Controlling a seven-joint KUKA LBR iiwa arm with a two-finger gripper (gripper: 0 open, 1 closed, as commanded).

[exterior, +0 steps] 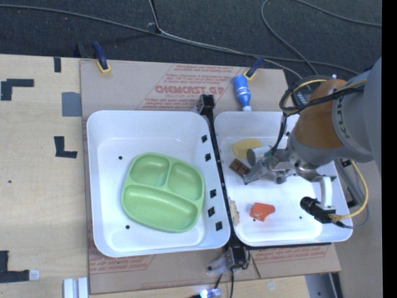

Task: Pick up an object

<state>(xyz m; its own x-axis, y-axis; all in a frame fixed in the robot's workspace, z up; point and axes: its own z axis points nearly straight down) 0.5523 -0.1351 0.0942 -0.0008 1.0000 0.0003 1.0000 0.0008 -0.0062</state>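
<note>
One hand [253,169], apparently touching brown piece [236,166]

Red "CHEMCAST GP" lettering on the brown board [186,82] beneath the bins.

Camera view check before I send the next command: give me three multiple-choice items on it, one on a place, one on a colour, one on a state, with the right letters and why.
1. Where does the green divided plate lie?
A. in the left bin
B. in the right bin
C. on the cardboard outside the bins

2. What colour is the small object near the front of the right bin?
A. blue
B. orange-red
C. green

3. Where is the gripper now?
A. over the plate
B. down inside the right bin, beside a brown piece and a yellow object
C. outside both bins

Answers: 1 A, the plate rests on the left bin floor. 2 B, it shows orange-red against the white. 3 B, the arm reaches into the right bin.
</note>
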